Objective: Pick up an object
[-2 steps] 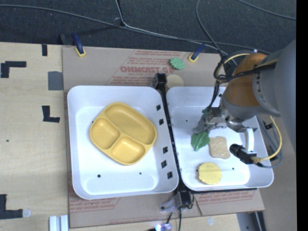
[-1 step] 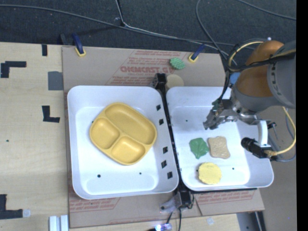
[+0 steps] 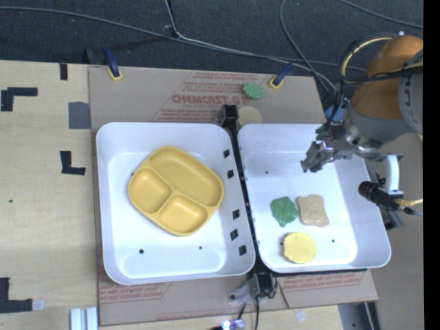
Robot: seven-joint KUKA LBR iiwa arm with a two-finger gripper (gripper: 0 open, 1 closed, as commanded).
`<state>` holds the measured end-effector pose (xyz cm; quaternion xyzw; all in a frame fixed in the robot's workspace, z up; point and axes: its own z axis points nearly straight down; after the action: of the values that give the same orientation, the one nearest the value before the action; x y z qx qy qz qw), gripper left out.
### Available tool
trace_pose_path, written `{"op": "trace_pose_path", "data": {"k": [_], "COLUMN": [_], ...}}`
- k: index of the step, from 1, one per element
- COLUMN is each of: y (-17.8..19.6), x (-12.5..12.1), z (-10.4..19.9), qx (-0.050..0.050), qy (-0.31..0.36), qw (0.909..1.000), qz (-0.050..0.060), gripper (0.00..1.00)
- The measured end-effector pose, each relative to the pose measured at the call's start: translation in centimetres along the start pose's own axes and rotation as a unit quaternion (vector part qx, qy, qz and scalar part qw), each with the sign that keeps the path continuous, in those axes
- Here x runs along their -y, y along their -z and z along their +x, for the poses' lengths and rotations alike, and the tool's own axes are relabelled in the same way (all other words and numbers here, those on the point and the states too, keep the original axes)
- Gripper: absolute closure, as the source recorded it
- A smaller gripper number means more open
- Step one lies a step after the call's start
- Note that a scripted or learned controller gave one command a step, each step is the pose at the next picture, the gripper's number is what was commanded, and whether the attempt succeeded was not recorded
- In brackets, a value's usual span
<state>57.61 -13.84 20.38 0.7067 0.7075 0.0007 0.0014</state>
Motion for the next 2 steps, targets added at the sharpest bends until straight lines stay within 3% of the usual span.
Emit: {"op": "trace_pose_path", "data": {"k": [1,2], "y": [6.0,4.4], "x": [0.5,1.6], "z": [-0.2,5.3], "qx": [0.000,-0.001], "qy": [0.000,0.002], "qw": [1.0000,1.0000], "qz": [0.000,0.003], "gripper": [1.00,1.00]}}
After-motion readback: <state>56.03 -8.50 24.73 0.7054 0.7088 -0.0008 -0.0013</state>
